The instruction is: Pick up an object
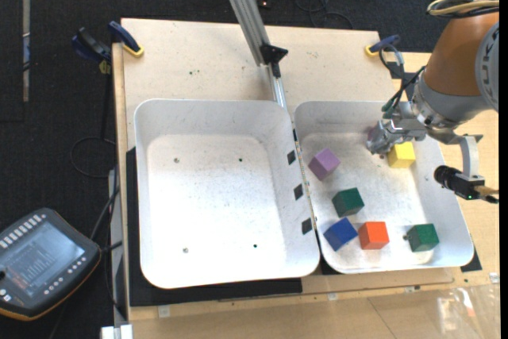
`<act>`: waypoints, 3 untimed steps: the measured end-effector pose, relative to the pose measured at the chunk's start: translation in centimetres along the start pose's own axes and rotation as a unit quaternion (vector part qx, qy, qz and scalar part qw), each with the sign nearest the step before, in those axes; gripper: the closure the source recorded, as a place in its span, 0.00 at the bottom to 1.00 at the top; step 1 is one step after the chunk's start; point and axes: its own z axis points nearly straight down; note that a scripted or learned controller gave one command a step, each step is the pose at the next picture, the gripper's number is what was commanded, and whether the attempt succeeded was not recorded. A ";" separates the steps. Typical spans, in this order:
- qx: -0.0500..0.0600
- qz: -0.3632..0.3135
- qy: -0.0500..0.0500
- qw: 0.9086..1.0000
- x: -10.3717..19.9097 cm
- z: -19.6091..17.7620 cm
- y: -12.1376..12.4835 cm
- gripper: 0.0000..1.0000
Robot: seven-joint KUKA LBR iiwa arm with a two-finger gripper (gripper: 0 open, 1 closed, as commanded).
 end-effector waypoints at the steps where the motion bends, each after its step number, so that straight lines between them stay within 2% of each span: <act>1: 0.000 0.000 0.000 1.000 -0.4 -5.8 -0.7 1.00; 2: 0.000 0.000 0.000 1.000 -0.4 -11.2 -0.5 1.00; 3: 0.003 -0.003 0.002 1.000 5.1 -11.2 -0.3 1.00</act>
